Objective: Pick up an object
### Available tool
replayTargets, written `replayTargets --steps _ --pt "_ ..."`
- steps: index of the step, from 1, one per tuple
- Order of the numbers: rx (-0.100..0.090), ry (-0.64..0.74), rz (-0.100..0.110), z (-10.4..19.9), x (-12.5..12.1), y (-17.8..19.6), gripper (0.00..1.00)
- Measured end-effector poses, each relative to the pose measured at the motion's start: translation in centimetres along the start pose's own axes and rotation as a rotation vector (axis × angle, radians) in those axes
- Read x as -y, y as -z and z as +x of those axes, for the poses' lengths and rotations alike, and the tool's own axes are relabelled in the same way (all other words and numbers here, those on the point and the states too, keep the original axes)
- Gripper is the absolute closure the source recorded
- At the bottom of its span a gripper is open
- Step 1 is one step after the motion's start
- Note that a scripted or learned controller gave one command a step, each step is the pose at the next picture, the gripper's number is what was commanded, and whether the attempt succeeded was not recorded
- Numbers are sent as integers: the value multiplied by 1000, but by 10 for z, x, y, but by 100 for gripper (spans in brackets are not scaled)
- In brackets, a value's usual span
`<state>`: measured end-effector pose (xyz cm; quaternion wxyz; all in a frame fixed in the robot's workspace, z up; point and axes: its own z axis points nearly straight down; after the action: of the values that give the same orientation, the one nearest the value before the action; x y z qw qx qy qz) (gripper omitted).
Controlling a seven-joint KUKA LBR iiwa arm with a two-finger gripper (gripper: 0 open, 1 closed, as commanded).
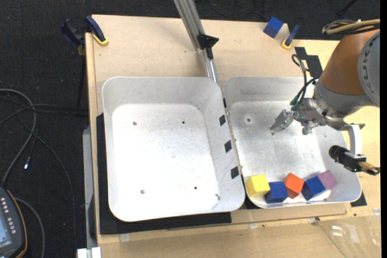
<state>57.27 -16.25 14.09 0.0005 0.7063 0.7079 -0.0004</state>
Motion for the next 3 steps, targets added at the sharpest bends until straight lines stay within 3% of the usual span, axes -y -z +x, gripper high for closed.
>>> replayTargets --steps 1,3 --pt "0 -3 2 -14 -10 -48 0" --pt "-2 4 -3 43 -44 -45 0"
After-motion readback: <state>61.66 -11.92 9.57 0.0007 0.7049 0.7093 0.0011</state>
